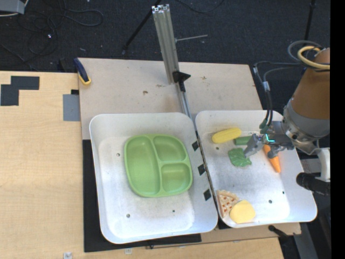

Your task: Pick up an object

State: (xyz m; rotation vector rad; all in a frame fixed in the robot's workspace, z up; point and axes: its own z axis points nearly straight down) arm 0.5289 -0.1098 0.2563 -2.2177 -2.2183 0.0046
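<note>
My own arm (315, 99) runs off the right edge, so I see little of it past the orange band. My gripper (253, 147) covers part of the green piece (237, 158) under it, and whether anything sits between my tips is too small to tell. The carrot (274, 161) is half hidden behind my wrist. The waffle (226, 201) tucks partly under the yellow lump (242, 212).
</note>
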